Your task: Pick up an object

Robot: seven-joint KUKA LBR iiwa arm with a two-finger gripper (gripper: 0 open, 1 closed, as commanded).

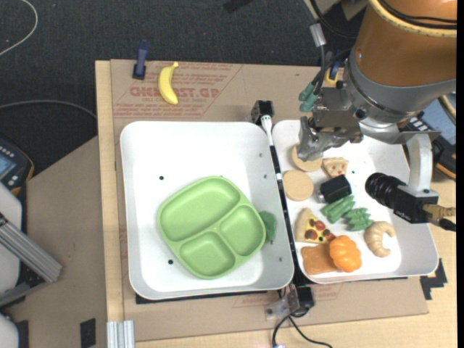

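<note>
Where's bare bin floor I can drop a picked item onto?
The left bin has bare floor along its far and left sides around the green divided plate. The right bin is crowded: pizza slice, orange pumpkin, croissant, with the gripper low over its far end.

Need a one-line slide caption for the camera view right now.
End effector low over a round cookie in the right bin of toy food; green divided plate in the left bin.
</note>
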